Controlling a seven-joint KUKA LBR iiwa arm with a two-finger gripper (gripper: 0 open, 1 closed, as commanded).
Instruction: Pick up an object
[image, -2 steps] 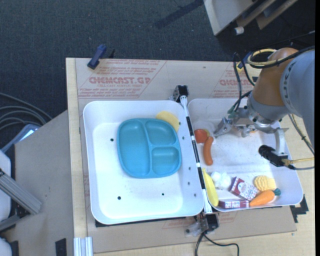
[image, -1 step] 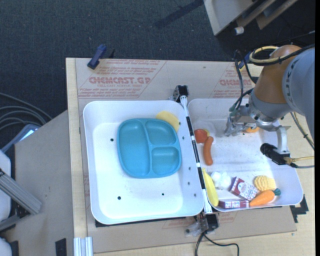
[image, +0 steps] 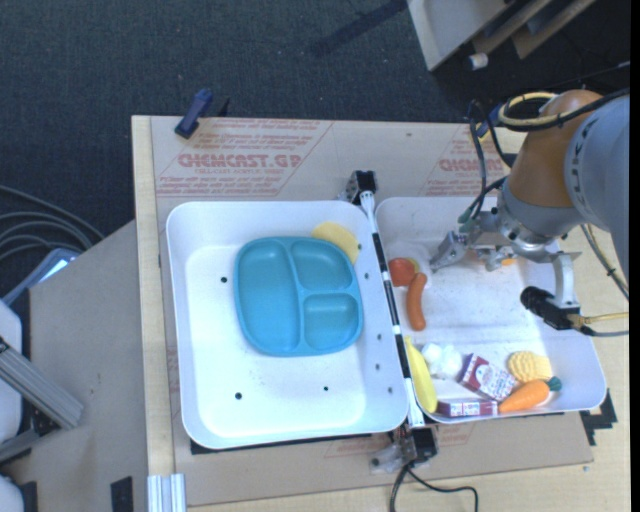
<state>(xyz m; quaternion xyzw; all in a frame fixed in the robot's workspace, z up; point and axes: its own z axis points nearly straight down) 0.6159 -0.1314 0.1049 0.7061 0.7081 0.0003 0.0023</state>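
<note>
Bins sat side by side on your bench. Starting at your left, the left bin (image: 200, 390) held a blue divided plate (image: 297, 295), with a yellow piece (image: 338, 238) just beyond its far right corner. Across the divider, the right bin (image: 580, 395) held a red sausage (image: 415, 300) near its left wall, then a banana (image: 421, 378), a small white item (image: 440, 356), a printed packet (image: 484, 378), a yellow corn piece (image: 528, 364) and a carrot (image: 524, 396) along its near edge. Farthest right, your gripper (image: 478, 245) hung low over the bin's far end, apart from every item; I could not tell how wide its jaws stood.
</note>
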